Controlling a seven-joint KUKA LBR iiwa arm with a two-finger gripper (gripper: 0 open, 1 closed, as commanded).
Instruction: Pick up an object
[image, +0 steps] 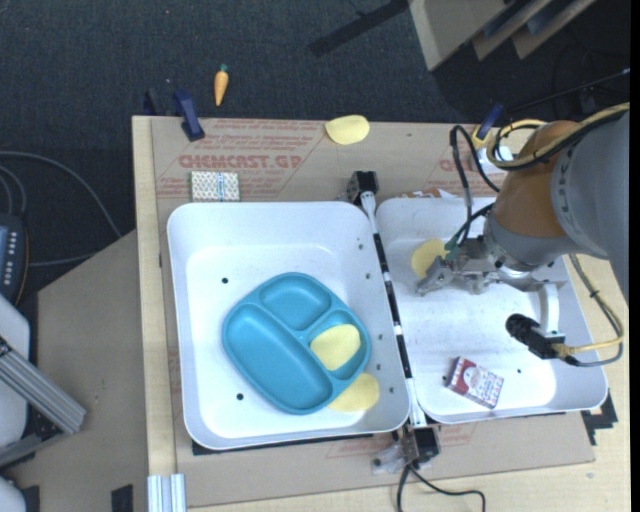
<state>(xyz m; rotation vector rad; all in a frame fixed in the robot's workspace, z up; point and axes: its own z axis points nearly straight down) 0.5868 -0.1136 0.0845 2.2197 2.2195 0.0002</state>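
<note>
My gripper (447, 275) is down inside the right bin (560, 395), near its upper left part. A small yellow piece (427, 254) lies just to the gripper's upper left, touching it or very close; whether it is held cannot be seen. A red and white packet (473, 382) lies flat near the front of the same bin. In the left bin (200, 250) a blue divided plate (270, 345) carries a yellow lump (337, 345), and another yellow lump (356, 394) rests against the plate's lower right edge.
The grey arm with its orange band (535, 195) covers the right bin's upper right. A black plug with a yellow cable (530, 334) hangs over that bin. On the bench behind the bins lie a yellow piece (347, 129), a patterned packet (215, 185) and a blue clip (187, 115).
</note>
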